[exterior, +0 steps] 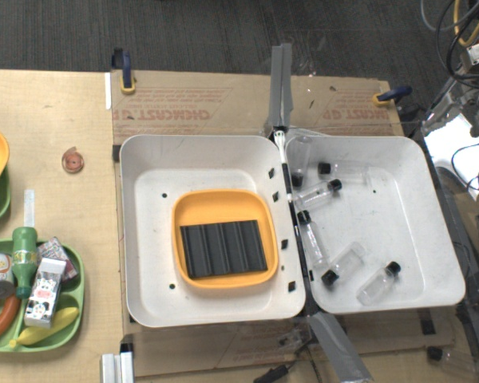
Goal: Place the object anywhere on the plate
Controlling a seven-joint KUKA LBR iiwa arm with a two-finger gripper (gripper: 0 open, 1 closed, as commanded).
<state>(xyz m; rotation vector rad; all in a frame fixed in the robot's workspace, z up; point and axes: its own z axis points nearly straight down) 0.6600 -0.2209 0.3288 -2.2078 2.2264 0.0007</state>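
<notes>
Spanning the surface [56,118], two white bins sit side by side: the left bin [144,174] holds an orange plate [223,207] carrying a dark ribbed block [223,247], while the right bin [407,182] holds several clear black-capped vials [323,191], scattered apart.

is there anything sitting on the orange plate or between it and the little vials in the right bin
A dark ribbed slab lies on the orange plate, covering most of it. Between the plate and the vials run the two bins' adjoining rims.
</notes>
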